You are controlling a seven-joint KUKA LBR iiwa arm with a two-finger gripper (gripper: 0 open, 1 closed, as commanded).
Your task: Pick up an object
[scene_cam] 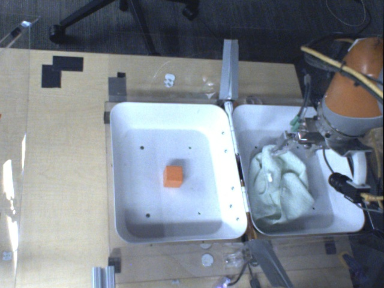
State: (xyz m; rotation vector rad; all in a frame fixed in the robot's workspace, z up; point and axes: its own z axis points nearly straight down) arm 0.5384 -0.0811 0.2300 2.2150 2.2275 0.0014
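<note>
The bench point(60, 179) carries two shallow white bins side by side. The left bin point(129, 131) contains one small orange cube point(173, 176), resting on the bin floor slightly below centre and well apart from all four walls. The right bin point(252, 122) contains a crumpled pale green-white cloth point(282, 185), which covers the middle and lower part of that bin's floor. The arm point(354, 83), grey with an orange band, enters from the right edge of the view and stands over the upper right portion of the right bin. The gripper point(294, 140) sits at the upper edge of the cloth, and a raised fold of cloth lies directly against it. Whether the claw is open or closed cannot be determined from this view, nor whether it has hold of the cloth. A grey metal post point(229, 71) stands behind the bins at their shared edge.
</note>
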